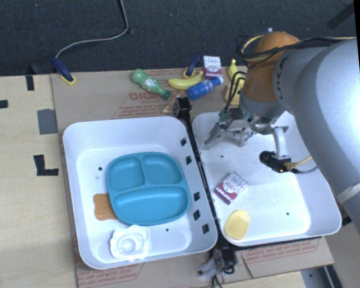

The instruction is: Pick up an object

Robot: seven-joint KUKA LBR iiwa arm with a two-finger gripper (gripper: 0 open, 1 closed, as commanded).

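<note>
1. The object to grab isn't named, so going by reach: the small red-and-white packet [230,186] in the right bin [302,223] looks like the likeliest pick. It lies flat on the bin floor, a bit toward the left wall, tilted so its long axis runs diagonally from lower-left to upper-right.

2. The arm [328,100] comes in from the right and fills the upper right corner. Its claw [227,131] sits at the top-left end of the same bin, fingers pointing out toward the divider. Can't tell if it's spread or pinched from this angle, and nothing visibly sits between the fingers.

3. The key relation: the packet lies straight toward the near edge from the claw, almost the same left-right line, clearly apart. So it's mostly a pull-back along the bin, plus probably a wrist twist to cross the packet's short side.

4. The yellow rounded piece [236,224] is further down in the same direction, just beyond the packet, near the front corner.

5. The left bin [84,200] holds a blue divided plate [148,188], off to the side.
</note>
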